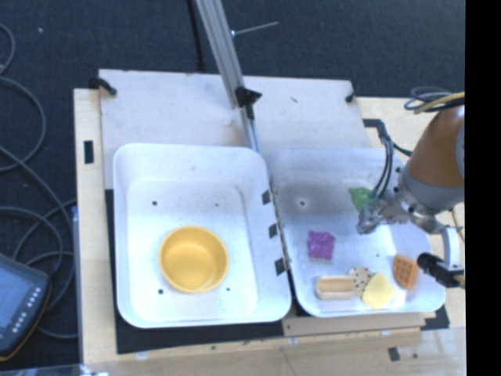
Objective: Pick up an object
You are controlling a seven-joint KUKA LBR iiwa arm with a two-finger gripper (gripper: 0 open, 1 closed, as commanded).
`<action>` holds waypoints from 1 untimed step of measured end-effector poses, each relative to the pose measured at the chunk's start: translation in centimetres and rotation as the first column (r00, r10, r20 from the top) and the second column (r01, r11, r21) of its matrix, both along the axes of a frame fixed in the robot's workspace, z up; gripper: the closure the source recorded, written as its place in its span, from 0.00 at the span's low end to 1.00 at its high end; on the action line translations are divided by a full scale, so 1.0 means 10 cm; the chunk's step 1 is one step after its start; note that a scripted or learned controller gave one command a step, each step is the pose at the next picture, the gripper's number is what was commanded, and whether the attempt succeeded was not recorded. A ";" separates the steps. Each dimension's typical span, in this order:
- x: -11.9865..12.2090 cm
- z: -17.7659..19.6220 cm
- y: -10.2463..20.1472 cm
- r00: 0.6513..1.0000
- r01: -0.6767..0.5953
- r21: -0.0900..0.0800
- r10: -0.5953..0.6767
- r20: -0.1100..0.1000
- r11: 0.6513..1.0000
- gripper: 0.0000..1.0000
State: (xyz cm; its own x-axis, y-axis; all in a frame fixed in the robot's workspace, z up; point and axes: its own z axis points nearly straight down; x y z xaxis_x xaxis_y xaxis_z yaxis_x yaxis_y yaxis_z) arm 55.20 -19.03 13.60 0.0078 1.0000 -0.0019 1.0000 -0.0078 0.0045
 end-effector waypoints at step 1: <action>-0.05 0.48 0.03 1.000 -0.008 0.000 0.008 0.002 1.000 1.00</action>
